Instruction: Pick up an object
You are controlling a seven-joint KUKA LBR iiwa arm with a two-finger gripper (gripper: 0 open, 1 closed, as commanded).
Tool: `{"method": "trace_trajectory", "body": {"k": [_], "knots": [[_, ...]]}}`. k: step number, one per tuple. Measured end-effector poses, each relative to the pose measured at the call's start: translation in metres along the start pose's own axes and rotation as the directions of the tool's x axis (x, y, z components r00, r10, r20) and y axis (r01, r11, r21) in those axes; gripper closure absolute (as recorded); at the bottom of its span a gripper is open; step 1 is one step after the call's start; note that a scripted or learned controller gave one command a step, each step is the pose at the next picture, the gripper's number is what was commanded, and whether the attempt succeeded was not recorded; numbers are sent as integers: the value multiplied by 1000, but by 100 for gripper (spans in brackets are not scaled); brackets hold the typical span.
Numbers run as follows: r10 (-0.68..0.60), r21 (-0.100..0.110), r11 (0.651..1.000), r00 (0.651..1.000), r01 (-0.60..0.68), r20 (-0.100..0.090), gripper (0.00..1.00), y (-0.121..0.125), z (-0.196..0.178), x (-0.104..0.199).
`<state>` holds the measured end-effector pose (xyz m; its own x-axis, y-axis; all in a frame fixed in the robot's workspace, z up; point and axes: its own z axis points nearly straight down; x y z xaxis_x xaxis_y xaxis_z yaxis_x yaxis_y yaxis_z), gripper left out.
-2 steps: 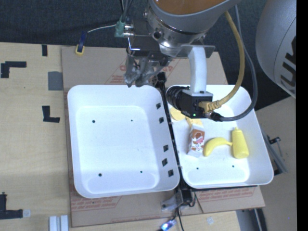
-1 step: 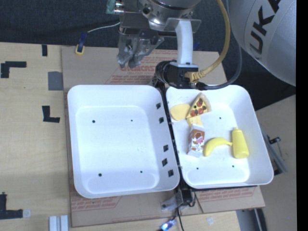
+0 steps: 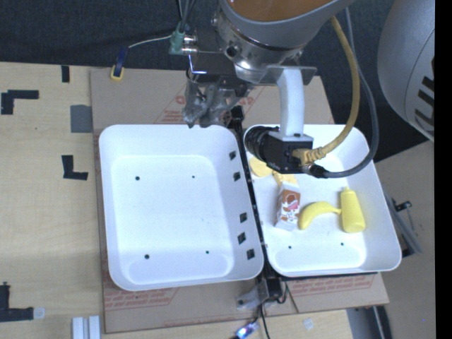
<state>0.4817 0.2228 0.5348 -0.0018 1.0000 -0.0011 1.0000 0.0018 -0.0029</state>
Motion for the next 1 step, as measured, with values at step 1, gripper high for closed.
{"method": "trace_trajectory", "body": {"k": [1], "knots": [[2, -3, 1000, 1000, -2, 0, 100, 42, 1, 4]]}}
